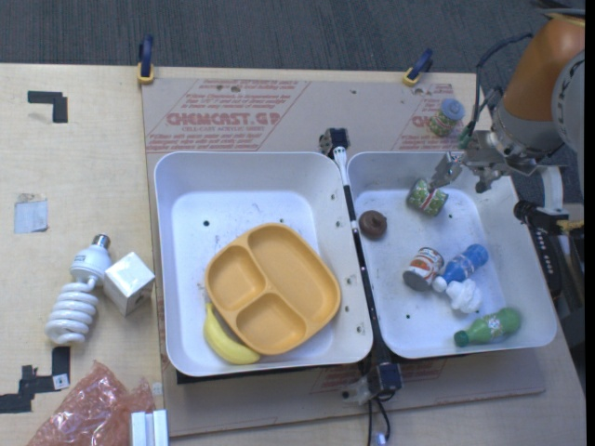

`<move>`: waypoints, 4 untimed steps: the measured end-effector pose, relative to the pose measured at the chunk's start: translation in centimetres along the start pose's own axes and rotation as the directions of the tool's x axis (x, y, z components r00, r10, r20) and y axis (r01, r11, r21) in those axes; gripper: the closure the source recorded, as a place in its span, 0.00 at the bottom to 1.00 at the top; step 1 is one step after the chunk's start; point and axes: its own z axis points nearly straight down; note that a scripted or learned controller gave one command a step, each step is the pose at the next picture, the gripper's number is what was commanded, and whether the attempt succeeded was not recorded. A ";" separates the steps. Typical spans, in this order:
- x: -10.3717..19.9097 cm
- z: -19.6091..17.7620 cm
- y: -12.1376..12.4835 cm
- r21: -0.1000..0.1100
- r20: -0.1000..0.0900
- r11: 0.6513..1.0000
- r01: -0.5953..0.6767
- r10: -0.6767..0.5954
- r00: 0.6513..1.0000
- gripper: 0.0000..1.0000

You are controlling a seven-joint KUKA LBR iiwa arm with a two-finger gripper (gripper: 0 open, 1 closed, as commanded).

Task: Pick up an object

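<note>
Over the right bin (530, 337) the gripper (444, 173) hangs just above a small green can (427, 197) near the far wall, how wide it is spread I cannot tell, so it looks about to descend and close squarely around it.

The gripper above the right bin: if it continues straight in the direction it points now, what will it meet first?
Probably the small green can. The gripper points down and left, and the can lies just beyond its tip. Depth is unclear from one view.
</note>
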 end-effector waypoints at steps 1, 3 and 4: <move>4.2 5.3 -1.7 0.001 -0.001 1.000 0.000 0.000 1.000 0.00; 4.2 4.3 -1.7 -0.001 0.001 1.000 0.002 -0.002 1.000 0.00; 4.6 3.5 -0.4 0.017 -0.001 1.000 0.001 -0.001 1.000 0.00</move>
